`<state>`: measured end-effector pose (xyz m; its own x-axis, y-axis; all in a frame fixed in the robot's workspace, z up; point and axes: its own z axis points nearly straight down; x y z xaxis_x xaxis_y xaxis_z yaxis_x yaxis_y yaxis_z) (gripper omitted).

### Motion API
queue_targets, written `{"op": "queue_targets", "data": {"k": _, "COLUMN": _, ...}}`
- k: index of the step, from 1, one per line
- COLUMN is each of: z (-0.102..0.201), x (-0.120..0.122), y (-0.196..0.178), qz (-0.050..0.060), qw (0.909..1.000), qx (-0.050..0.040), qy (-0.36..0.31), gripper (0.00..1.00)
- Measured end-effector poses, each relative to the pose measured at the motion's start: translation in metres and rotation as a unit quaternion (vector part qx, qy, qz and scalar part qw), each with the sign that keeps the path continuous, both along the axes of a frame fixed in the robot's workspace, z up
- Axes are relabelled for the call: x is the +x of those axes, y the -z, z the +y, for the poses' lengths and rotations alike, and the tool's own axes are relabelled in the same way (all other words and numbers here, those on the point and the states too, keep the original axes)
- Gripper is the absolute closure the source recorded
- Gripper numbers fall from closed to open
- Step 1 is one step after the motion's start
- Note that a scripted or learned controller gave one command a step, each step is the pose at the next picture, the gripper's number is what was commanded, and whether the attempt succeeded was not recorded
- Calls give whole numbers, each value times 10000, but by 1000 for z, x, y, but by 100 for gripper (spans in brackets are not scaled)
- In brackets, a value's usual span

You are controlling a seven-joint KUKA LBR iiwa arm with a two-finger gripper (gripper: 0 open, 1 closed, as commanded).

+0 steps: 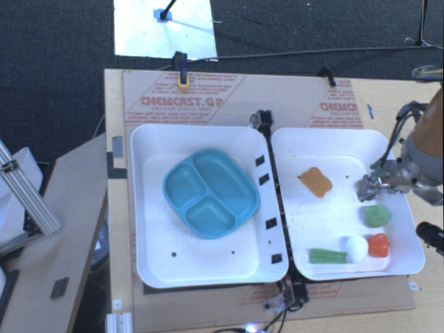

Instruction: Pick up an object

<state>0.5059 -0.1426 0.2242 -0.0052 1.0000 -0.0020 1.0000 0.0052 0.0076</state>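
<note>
- Two white bins sit side by side on my worktop; the left bin carries a blue divided plate.
- Beside it, the right bin contains an orange piece, a green lump, a white ball, a red piece and a green stick.
- My tool hangs just above the green lump; I cannot tell its state.
</note>
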Motion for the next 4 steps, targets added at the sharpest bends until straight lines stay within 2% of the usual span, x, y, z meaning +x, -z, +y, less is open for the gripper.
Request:
{"op": "queue_targets", "data": {"k": 1, "z": 0, "x": 1, "y": -32, "qz": 15, "qw": 10000, "qx": 4, "qy": 2, "gripper": 100}}
{"op": "queue_targets", "data": {"k": 3, "z": 106, "x": 25, "y": -18, "qz": 35, "qw": 10000, "qx": 18, "qy": -22, "gripper": 100}}
{"op": "queue_targets", "data": {"k": 4, "z": 163, "x": 25, "y": -24, "qz": 29, "qw": 10000, "qx": 20, "qy": -28, "gripper": 100}}
